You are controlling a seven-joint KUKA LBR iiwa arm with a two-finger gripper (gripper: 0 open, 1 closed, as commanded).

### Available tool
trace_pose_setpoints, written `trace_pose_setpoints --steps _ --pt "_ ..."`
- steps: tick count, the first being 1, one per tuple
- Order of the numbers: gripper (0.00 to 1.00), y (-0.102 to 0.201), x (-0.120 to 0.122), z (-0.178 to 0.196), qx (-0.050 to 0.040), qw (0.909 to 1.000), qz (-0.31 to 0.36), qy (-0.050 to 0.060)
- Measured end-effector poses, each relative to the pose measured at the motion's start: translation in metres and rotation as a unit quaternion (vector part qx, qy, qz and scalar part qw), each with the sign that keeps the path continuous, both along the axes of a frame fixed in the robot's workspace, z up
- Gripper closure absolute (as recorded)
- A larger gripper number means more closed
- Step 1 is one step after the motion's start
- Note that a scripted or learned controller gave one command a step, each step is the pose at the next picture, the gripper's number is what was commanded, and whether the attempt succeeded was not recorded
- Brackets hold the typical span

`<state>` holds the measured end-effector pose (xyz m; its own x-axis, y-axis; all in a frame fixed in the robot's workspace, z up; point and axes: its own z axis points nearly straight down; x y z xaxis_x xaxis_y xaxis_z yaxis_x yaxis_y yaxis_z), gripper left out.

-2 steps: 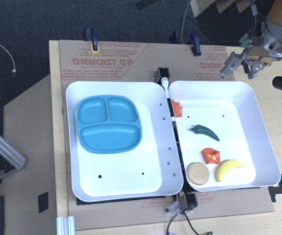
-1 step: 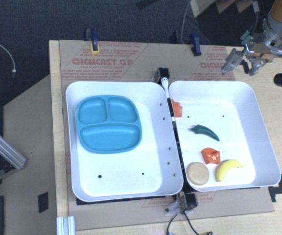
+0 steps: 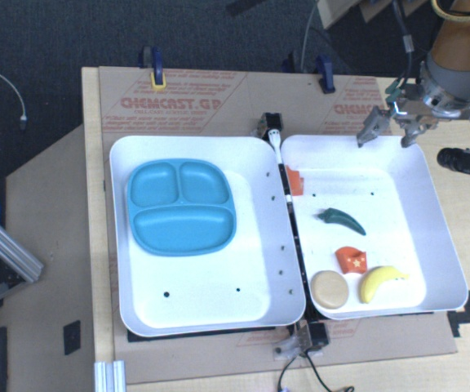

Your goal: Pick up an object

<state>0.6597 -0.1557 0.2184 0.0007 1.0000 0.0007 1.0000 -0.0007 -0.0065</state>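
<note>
Gripper (image 3: 388, 135), fingers apart and holding nothing, above the right bin's (image 3: 431, 211) far edge (arm entering from the right). Pepper (image 3: 343, 220), banana (image 3: 379, 282) lie in that bin.

Left bin (image 3: 137, 296): blue divided plate (image 3: 183, 207) takes the upper half; front half bare floor.
Right bin (image 3: 431, 211): upper and right floor bare. Obstacles: orange block (image 3: 294, 182) against the left wall; green pepper (image 3: 343, 219) mid-floor, free all round; red piece (image 3: 352, 259), tan disc (image 3: 330, 289), banana (image 3: 379, 282) crowded near the front rim.
</note>
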Motion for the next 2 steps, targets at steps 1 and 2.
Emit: trace_pose_setpoints --steps 1,2 --pt "0.0 0.001 0.001 -0.043 0.0001 1.0 0.0 0.0" --pt "0.0 0.004 0.0 -0.086 0.0002 1.0 0.001 0.0"
